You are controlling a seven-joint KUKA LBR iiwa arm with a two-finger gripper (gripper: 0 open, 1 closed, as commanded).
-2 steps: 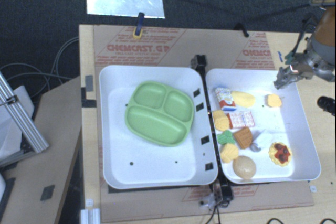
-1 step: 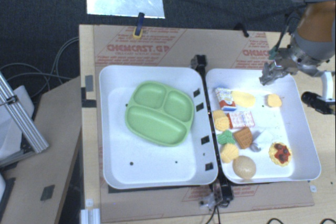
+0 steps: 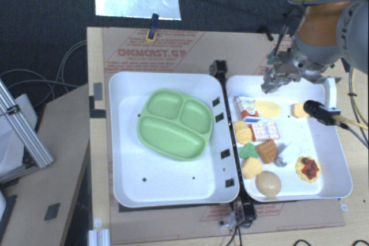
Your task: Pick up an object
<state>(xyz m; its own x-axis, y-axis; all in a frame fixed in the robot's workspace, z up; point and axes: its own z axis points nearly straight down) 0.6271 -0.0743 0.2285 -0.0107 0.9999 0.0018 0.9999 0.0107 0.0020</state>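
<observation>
While the jaws hover above it, the right bin holds toy food.

I see red block print on cardboard sheet under bins, behind left bin; letters blurred, reads roughly "CHEMCAST GP", not certain. More faint red print on cardboard edge in front of bins, unreadable. Small red-white packets in right bin: print too small to read.

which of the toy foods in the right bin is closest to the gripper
The pale yellow oval piece at the top of the pile. It lies just below the gripper; the pizza slice and tan round piece sit far lower in the bin.
</observation>
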